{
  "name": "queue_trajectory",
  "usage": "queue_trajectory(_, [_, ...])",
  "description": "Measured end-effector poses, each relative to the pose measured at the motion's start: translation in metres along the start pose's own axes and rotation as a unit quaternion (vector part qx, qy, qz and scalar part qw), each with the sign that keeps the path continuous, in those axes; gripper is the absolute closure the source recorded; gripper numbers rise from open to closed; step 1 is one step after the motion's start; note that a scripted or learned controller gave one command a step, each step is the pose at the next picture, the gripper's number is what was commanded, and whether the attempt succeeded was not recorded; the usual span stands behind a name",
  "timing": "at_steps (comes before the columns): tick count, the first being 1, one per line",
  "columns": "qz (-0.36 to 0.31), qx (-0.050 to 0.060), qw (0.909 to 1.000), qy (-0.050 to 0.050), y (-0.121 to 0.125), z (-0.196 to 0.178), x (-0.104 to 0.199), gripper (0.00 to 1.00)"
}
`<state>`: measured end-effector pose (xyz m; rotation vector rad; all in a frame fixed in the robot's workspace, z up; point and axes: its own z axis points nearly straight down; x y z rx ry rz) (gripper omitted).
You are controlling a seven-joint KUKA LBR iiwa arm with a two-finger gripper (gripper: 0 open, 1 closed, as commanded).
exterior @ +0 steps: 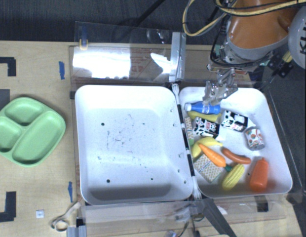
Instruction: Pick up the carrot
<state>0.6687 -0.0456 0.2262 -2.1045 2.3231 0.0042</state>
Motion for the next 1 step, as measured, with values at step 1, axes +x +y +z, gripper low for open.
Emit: queue_trajectory(1, [-0.092,-0.001,0.9958,0.000,0.0042,-0.0012,-0.0386,1.00])
